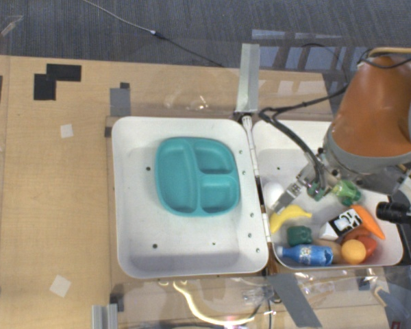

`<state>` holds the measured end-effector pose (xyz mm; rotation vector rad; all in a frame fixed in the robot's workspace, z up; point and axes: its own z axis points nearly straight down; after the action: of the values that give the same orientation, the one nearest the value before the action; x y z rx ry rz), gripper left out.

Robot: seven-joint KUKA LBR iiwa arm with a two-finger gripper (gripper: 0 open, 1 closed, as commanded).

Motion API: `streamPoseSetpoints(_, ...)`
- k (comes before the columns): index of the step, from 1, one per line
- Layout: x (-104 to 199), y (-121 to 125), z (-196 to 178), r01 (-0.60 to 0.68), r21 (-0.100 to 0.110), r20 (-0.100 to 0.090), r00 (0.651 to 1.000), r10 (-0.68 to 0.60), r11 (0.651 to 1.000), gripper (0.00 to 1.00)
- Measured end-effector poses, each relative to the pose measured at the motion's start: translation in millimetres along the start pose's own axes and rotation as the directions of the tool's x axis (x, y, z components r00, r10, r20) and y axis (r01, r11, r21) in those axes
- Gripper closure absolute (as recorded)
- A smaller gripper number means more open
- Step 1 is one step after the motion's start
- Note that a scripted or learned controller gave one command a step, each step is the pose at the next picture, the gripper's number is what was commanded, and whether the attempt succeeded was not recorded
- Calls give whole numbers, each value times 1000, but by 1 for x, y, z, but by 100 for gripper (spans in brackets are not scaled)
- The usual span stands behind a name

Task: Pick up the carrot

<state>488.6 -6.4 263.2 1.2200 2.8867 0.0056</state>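
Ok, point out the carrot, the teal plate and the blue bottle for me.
carrot [370, 222]: camera view, on its orange body.
teal plate [175, 184]: camera view, on its large compartment.
blue bottle [307, 255]: camera view, on its middle.

I see two white bins side by side on counter [55, 204]. Left bin [133, 245] carries teal divided plate [195, 175], lying flat near its middle. Arm [380, 115] reaches in from right over right bin [277, 160]; hand [308, 187] hangs low above clutter. Carrot [370, 222] lies at right side of right bin, green top [345, 192] near hand, orange tip pointing away. Close by: yellow piece [288, 217], dark green piece [300, 235], blue bottle [305, 255], orange ball [354, 251], black-and-white tag [346, 221] touching carrot.
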Motion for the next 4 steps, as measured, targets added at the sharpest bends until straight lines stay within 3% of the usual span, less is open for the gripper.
streamPoseSetpoints(4, 0, 0, 0, 0, 0, 0, 1000, 0, 1000, 0)
